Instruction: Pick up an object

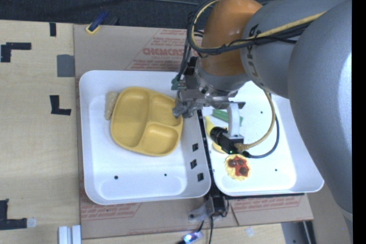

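The big grey arm (320, 66) comes in from the right. It has an orange band (229, 26) just above the tool (184, 104). The tool hangs low over the wall where the two white bins meet. It is dark and small here, so I cannot tell if it is wide or narrow. I cannot see anything held in it.

Just to the left of the tool is a yellow plate (143, 120). The plate has three parts in it. It lies flat in the left bin (137, 180). The right rim of the plate is right by the tool, and it looks like they touch, but I cannot be sure. On the far side of the plate from the tool, a tan block (109, 104) peeks out from under the plate's edge.

To the right of the tool and a bit nearer the front is the right bin (286, 168). A small yellow thing (220, 144) lies there, close under the tool. A green thing (237, 120) is just beside it, partly behind the arm. A little round toy with red dots (238, 167) lies farther toward the front. A black wire (269, 143) loops over this bin.

Both bins sit on a brown card sheet (143, 48) on the bench (34, 140). Far off to the left and back from the tool, a small blue thing (97, 21) lies at the sheet's corner.
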Controlling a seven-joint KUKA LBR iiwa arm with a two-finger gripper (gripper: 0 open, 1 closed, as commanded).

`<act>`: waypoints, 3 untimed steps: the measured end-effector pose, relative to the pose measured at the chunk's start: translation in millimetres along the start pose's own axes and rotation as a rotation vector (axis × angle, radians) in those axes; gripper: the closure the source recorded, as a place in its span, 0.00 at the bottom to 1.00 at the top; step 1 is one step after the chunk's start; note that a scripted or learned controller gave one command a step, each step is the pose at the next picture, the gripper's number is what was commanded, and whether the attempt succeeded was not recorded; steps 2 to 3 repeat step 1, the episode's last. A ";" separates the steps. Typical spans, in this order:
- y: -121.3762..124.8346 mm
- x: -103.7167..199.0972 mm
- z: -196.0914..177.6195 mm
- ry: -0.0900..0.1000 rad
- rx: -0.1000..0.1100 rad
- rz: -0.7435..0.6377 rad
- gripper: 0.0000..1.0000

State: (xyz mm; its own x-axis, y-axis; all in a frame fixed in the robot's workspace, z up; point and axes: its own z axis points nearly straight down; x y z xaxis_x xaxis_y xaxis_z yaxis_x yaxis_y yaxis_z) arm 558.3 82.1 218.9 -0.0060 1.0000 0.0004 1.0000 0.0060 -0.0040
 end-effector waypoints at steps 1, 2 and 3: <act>0.6 -2.8 -0.8 -0.001 -0.002 0.003 0.00; 0.6 -2.8 -0.8 -0.001 -0.002 0.003 0.00; 0.6 -2.8 -0.8 -0.001 -0.002 0.003 0.00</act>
